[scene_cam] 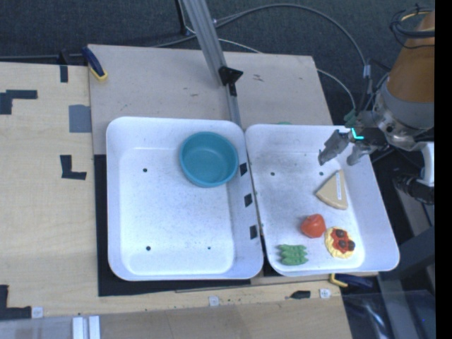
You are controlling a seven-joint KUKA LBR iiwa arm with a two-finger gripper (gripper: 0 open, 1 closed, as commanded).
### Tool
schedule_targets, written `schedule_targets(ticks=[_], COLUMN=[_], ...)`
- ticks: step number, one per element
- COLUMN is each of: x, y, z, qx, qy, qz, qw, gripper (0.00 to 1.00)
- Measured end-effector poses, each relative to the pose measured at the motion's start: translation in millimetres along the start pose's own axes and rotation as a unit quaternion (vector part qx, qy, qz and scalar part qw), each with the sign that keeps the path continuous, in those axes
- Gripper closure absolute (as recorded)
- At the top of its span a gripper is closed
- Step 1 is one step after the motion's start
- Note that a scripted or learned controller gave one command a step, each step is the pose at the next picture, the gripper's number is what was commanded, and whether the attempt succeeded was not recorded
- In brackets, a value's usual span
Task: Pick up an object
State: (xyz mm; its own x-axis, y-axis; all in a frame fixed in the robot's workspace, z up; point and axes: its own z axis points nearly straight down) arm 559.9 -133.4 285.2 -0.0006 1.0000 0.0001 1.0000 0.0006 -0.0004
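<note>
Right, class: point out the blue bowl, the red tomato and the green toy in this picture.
Bowl (209, 159), camera view, on its inner floor.
Tomato (313, 225), camera view, on its red top.
Green toy (292, 254), camera view, on its middle.

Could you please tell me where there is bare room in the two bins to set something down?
Left bin: bare everywhere below and left of the blue bowl. Right bin: bare upper-left floor, beside the claw. Crowded lower right: cheese wedge, tomato, pizza, green toy.

A robotics lab: a taped-up wooden tabletop (42, 189) on dark carpet, loose cables (296, 13), a metal camera pole (205, 30), and two white bins (127, 189) holding toy food.
</note>
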Motion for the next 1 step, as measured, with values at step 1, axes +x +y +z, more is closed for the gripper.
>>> schedule_targets(ticks=[1], x=[0.0], y=[0.0], z=[0.1], qx=[0.000], qy=[0.000], qz=[0.000], qw=[1.0000], gripper=[0.00])
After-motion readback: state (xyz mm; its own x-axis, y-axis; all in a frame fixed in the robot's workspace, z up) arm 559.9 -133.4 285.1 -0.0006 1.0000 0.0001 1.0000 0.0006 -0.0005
